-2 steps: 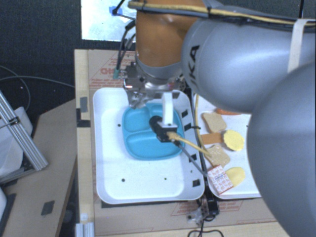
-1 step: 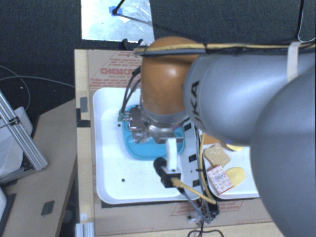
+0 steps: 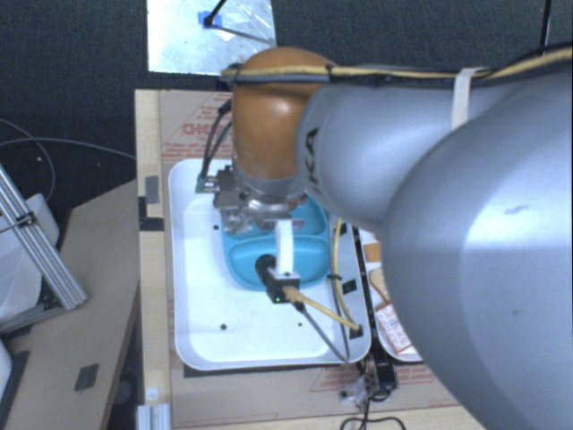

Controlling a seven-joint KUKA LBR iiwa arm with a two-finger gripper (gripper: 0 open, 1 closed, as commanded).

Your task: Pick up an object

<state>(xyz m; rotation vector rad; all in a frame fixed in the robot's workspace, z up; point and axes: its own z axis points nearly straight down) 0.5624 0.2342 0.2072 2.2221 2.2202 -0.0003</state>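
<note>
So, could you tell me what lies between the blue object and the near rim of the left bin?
In the camera view, bare white bin floor with a few dark specks separates the blue object from the near rim.

A large, smooth grey arm (image 3: 430,186) is seen, with dark lettering printed on its casing. An orange, rounded band (image 3: 273,106) is fitted above the wrist, followed by a metallic flange with bolts. Yellowish cables are run along the top and strapped with a white tie; black cables are looped at the wrist's side.
</note>
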